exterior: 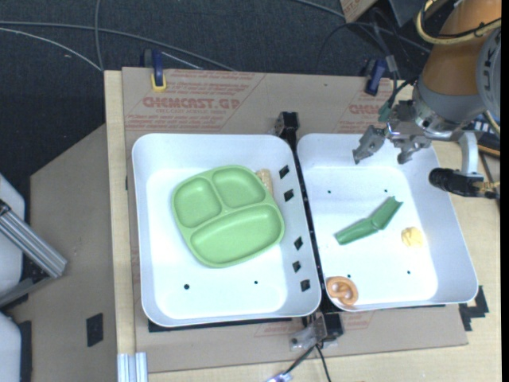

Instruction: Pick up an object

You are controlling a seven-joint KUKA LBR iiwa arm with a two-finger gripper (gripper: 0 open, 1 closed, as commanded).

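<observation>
I saw the claw [386, 143] spread open, gripping nothing, over the right bin's [445, 293] far edge. Flat, bent green scoop [369, 223] lay mid-bin; lumpy yellow piece [410, 235] just beside it.

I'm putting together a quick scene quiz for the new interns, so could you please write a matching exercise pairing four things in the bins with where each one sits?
Things:
1. green divided plate
2. green scoop
3. small yellow piece
4. orange ring-shaped toy

Places:
A. near corner of the right bin, by the divider
B. middle of the left bin
C. right bin, close to its right wall
D. middle of the right bin, lying at a slant

Pairs: 1-B, 2-D, 3-C, 4-A
</observation>
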